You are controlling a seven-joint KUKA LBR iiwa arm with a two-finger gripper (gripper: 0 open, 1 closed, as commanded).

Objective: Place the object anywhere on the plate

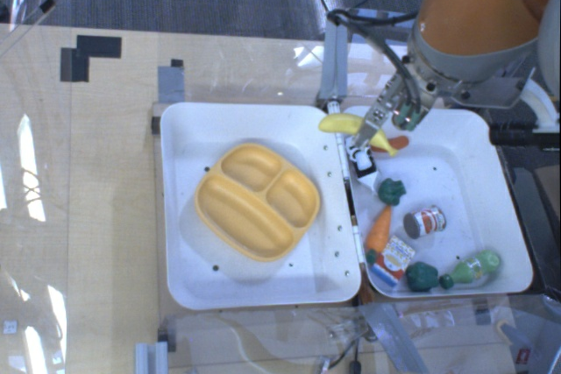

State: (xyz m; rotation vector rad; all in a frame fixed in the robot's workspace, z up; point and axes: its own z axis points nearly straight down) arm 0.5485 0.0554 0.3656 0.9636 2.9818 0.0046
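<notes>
A yellow three-compartment plate point(257, 201) lies in the left bin point(180, 188). My gripper point(375, 125) hangs over the back of the divide between the two bins, to the plate's upper right. It is shut on a yellow banana point(344, 124), which shows between its fingers and sticks out to the left, lifted off the bin floor. The grey arm with its orange band reaches in from the upper right and hides part of the right bin's back edge.
The right bin point(500, 188) holds a black-and-white item point(361, 160), a red piece point(400, 142), broccoli point(391, 190), a carrot point(379, 229), a small can point(425, 222), a packet point(396, 254), a dark green vegetable point(422, 276) and a green bottle point(473, 267).
</notes>
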